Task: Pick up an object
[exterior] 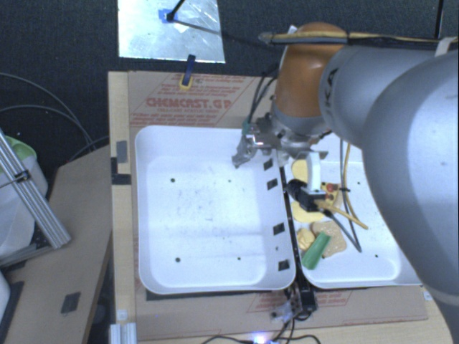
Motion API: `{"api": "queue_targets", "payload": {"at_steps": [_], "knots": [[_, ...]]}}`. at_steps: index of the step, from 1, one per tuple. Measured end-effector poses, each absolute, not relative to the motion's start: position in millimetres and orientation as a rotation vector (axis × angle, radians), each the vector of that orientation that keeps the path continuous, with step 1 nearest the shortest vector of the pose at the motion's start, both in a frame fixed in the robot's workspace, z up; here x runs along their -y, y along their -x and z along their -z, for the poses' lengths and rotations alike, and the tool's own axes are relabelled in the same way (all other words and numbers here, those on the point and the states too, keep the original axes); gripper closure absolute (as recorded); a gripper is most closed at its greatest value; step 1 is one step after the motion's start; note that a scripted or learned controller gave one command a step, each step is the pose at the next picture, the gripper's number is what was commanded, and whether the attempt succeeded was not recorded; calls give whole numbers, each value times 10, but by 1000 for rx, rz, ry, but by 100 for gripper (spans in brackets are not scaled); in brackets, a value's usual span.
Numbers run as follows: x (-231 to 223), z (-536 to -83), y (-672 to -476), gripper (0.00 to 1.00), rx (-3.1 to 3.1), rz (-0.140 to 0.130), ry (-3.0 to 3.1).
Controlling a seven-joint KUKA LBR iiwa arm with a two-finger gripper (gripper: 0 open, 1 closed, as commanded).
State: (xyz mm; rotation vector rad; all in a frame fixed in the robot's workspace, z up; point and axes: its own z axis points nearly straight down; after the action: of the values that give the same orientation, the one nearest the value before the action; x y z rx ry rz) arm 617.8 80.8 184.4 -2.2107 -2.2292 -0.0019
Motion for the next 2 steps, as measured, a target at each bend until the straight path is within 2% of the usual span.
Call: {"api": "queue_targets", "payload": {"at_steps": [1, 2], "knots": [[-1589, -918, -5735, 0, 2226, -9, 2203], [-1754, -852, -6714, 0, 2231, 12, 2218]]}}
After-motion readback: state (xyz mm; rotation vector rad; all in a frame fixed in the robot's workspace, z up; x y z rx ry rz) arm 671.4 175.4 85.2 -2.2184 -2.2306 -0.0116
